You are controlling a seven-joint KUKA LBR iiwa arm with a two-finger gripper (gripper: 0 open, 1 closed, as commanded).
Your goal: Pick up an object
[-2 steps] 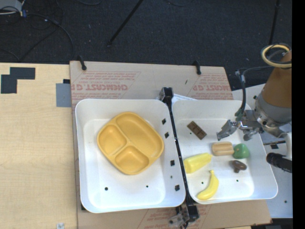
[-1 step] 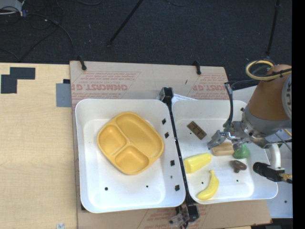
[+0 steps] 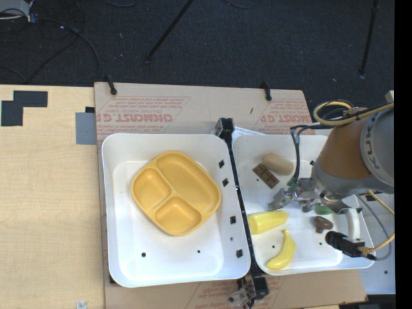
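gripper (image 3: 288, 197), one banana (image 3: 283, 251), one tray (image 3: 176, 192)

A grey robot arm (image 3: 380, 150) reaches in from the right side of the camera view, bending downward. A wide orange band (image 3: 344, 153) wraps the arm just above the wrist. Below the band, the metal end effector (image 3: 297, 197) points down and to the left, low in the scene. Black and yellow cables (image 3: 331, 111) loop around the upper side of the arm.
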